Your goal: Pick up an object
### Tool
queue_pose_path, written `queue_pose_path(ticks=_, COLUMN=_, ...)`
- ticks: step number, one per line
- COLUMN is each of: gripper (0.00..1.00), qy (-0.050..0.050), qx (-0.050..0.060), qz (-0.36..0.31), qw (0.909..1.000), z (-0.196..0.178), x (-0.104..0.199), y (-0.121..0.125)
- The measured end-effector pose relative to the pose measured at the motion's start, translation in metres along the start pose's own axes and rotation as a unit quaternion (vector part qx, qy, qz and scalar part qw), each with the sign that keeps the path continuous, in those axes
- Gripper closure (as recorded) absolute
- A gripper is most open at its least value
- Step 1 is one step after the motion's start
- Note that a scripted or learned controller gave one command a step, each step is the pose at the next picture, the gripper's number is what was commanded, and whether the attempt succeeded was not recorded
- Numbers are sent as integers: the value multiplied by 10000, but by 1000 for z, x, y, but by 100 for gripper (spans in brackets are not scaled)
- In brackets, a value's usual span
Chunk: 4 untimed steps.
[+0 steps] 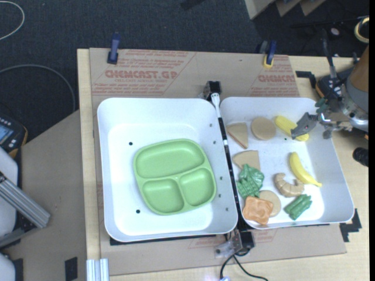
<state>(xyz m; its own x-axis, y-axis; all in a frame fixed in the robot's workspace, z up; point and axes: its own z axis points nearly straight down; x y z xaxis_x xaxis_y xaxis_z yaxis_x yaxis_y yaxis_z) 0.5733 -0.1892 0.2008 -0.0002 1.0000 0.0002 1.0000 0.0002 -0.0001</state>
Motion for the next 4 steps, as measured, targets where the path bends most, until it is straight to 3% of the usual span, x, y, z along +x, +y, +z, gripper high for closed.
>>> queue_pose_path(ticks=1, gripper=0, qy=-18, qx=-83, qz=-18, qw=10000, z=97, x=-31, y=39)
queue_pose_path(ticks=2, gripper=0, qy=-9, qx=-44, qz=-32, qw=10000, z=115, x=22, y=97)
queue_pose_path(ticks=3, gripper=0, qy=24, qx=-3, qz=-36, qw=10000, z=114, x=-6, y=95)
queue_pose_path(ticks=4, gripper=100, qy=-2, qx=-13, qz=-17, qw=10000, z=104, x=-11, y=94)
